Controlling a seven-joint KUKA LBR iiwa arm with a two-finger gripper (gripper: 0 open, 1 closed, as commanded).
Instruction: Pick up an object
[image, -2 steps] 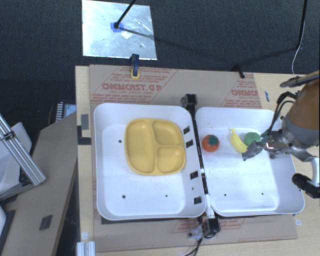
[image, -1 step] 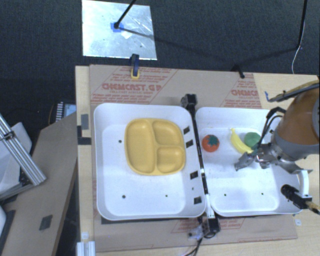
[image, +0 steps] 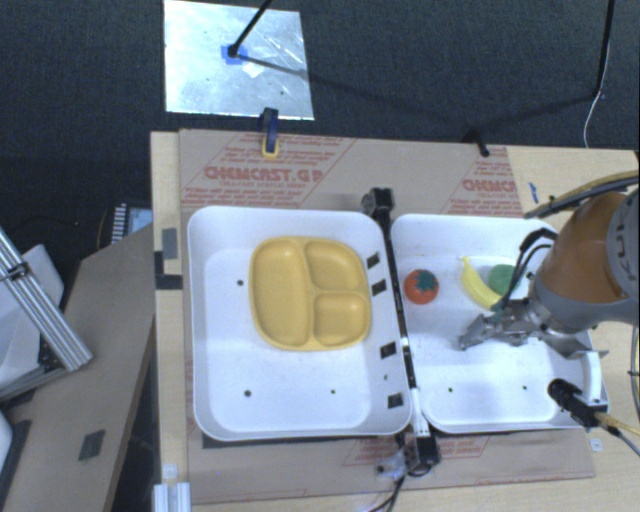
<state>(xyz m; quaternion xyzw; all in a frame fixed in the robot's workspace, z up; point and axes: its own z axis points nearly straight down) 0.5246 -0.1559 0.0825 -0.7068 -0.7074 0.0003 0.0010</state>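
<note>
Curved yellow banana (image: 478, 283), round orange fruit (image: 421, 286), smooth white bin (image: 470, 405), metal hand (image: 470, 340)

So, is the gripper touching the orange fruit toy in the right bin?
Apart. In the camera view, the gripper hangs over the right bin, and bare white floor lies between it and the orange fruit toy, up and to its left.

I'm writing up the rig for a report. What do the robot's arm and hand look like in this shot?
The arm is a thick, rounded body, orange-tan across the broad part in view and grey lower down near the wrist. Dark cables loop along its left side. The hand is small, grey and metallic, an angular mechanism much slimmer than the arm. No markings are legible on either.
</note>
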